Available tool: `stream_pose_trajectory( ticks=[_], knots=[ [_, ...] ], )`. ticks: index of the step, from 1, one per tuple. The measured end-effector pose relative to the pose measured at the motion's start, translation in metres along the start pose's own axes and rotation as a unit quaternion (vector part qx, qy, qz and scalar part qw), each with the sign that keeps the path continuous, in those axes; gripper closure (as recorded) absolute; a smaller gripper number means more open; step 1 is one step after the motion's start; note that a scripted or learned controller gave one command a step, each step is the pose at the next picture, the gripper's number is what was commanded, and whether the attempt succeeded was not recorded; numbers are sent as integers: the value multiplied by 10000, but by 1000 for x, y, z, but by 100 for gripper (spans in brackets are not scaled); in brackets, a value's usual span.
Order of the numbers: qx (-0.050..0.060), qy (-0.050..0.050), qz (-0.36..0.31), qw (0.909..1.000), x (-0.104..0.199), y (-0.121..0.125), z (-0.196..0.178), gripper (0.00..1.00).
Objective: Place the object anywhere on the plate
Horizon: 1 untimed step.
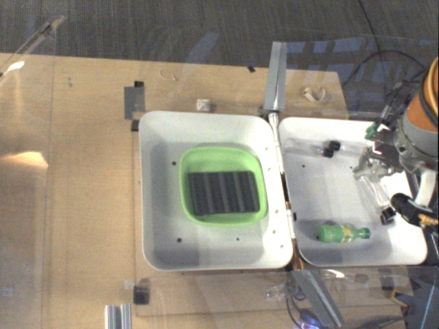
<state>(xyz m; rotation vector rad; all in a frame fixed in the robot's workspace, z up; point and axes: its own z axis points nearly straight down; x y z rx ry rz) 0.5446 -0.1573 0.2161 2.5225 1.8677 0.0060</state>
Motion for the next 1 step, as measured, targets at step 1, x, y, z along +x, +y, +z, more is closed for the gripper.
stream_pose_trajectory(
  ticks=[1],
  knots=[
    [0,-1,-2,10000,0,0,0,0]
  ],
)
